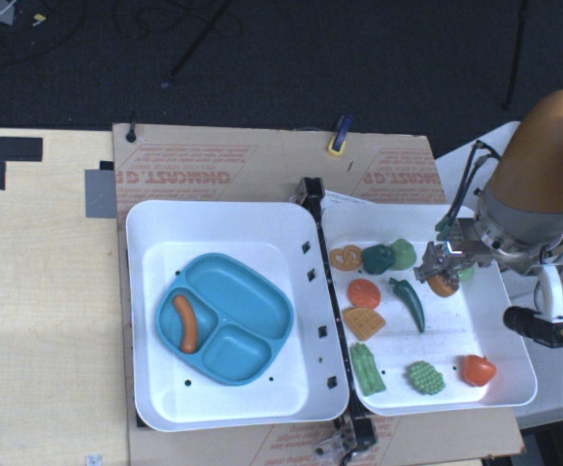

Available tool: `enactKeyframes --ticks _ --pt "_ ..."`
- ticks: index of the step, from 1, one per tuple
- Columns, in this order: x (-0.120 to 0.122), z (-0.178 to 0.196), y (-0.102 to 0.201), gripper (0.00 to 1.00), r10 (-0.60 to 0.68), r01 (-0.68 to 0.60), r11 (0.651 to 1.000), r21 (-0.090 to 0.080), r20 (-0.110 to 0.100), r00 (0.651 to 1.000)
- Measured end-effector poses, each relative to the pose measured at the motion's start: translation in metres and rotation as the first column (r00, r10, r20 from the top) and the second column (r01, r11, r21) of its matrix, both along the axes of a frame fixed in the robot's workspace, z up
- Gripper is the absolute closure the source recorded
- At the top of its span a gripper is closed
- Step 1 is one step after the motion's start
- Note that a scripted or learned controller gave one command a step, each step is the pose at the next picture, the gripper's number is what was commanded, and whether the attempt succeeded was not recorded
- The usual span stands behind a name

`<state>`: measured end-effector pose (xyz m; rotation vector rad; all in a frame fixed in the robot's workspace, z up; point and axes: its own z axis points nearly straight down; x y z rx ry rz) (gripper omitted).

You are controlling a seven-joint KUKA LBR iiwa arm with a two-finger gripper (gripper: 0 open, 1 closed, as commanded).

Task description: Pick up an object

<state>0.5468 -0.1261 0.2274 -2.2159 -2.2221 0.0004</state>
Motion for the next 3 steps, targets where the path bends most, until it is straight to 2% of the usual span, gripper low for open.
enactKeyframes --ticks 2,3 --pt "0.025 0.009 0.112 1.00 0.002 -0.002 1.000 0.000 0.002 1.000" --pt "0.052 0.009 0.155 1.00 0.001 -0.001 1.000 -0.001 0.002 1.000"
